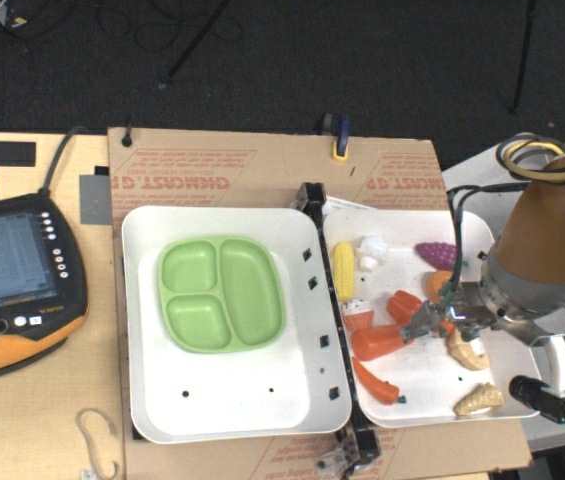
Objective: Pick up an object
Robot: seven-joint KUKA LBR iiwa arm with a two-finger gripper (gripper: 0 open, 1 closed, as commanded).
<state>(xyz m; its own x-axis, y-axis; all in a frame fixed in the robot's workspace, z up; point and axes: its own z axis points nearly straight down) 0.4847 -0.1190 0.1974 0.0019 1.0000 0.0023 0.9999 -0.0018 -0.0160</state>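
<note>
Where the arm (542, 238) covers the right bin's (482, 230) 3 o'clock edge, the gripper (432, 320) sits low among orange toy pieces (377, 343); its grasp cannot be judged. Corn (343, 270) lies at 10 o'clock.

I can see red letters printed on the brown cardboard (262, 173) under the bins. They look upside down and too blurry to read.

Dark carpet floor (262, 48) behind a wooden bench (22, 398) topped with cardboard (232, 168).
</note>
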